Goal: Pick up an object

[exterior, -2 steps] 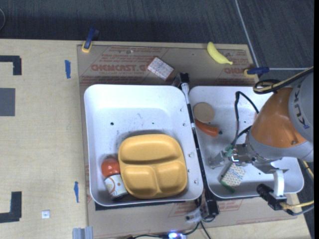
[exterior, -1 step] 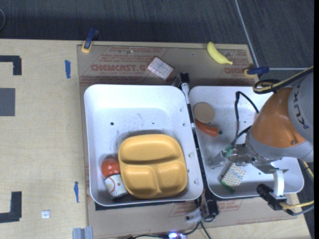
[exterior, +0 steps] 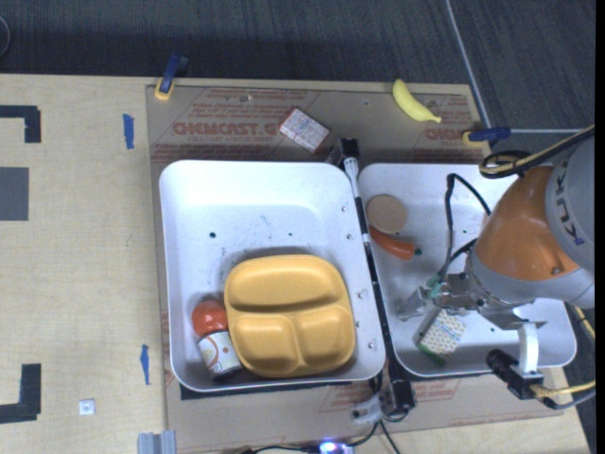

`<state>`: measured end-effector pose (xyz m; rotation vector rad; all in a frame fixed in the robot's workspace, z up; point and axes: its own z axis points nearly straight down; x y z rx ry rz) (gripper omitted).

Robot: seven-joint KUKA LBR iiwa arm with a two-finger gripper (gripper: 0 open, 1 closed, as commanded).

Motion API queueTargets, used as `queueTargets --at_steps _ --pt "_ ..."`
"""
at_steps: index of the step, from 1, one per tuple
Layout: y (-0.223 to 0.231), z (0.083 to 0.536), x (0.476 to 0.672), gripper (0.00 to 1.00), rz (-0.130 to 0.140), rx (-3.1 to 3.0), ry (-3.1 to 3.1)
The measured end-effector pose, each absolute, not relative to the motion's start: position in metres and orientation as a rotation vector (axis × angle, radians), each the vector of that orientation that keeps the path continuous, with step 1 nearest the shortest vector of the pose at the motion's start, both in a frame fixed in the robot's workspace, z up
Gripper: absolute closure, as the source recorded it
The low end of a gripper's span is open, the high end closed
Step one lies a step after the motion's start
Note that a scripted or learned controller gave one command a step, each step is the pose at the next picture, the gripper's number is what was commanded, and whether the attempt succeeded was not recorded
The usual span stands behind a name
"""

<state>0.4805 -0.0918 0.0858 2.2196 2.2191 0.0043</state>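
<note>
The end effector (exterior: 427,303) hangs low in the right bin (exterior: 558,343), a patterned packet (exterior: 442,334) at its five o'clock; I cannot tell its grip.

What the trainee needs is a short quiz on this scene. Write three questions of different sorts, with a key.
1. True or false: the yellow tray lies in the right bin.
2. Which thing lies on the board behind the bins? A) a banana B) a spoon C) a cup
3. Fill in: the gripper is over the ____ bin.

Key:
1. False. It lies in the left bin.
2. A
3. right
</note>
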Motion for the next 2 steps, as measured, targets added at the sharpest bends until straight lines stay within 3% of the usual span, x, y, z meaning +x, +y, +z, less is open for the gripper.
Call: queueTargets --at_steps 2 --pt "-0.0933 0.0858 0.4805 0.0 0.006 2.22 2.22"
